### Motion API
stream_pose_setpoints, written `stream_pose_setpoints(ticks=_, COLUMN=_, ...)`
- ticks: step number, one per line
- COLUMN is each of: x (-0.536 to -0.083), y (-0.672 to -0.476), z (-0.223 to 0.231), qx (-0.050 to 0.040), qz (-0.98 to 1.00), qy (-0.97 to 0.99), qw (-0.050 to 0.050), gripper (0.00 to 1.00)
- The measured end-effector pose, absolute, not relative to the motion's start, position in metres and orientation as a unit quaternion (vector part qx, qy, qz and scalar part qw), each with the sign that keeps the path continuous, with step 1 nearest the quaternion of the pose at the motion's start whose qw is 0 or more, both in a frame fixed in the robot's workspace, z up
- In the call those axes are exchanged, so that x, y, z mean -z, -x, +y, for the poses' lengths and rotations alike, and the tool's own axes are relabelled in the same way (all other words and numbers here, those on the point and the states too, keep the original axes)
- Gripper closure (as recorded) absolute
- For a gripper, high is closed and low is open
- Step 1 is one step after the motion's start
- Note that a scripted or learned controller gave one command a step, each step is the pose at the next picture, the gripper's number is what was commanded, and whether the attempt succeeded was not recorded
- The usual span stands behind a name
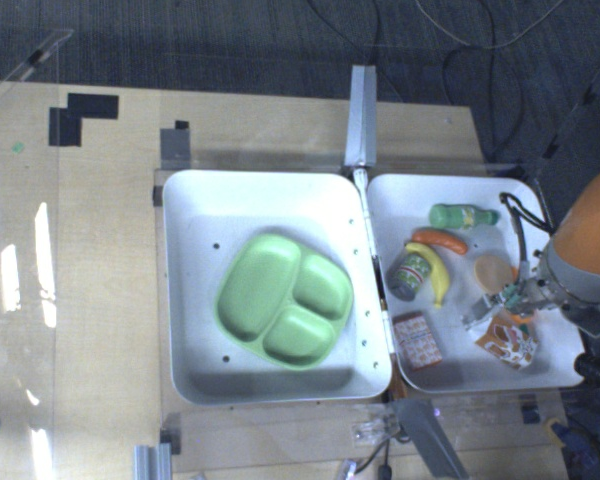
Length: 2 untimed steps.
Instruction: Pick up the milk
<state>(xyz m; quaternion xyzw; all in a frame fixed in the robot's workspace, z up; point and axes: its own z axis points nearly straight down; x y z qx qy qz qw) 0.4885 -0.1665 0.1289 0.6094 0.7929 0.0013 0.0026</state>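
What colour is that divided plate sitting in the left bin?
The divided plate is light green, seen clearly in the overhead camera view.

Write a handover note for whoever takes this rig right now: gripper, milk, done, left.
Gripper: low over the right bin, at the upper-left edge of the carton.
Milk: I take it to be the brown-and-white carton, lying on the bin floor near the view's lower right corner.
Nearby: can, banana, small box.
Done: the approach, by the look of it.
Left: grasp and lift; no hold on the carton can be seen.
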Motion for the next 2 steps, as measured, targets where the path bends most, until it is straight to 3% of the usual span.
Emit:
stream_pose_setpoints(ticks=1, x=-0.089, y=-0.491, z=-0.18, qx=-0.0045, qz=0.818, qy=-0.575, qw=0.003, gripper=0.0)
stream_pose_setpoints(ticks=2, x=-0.101, y=-0.494, z=-0.182, qx=-0.0046, qz=0.818, qy=-0.575, qw=0.009, gripper=1.0)
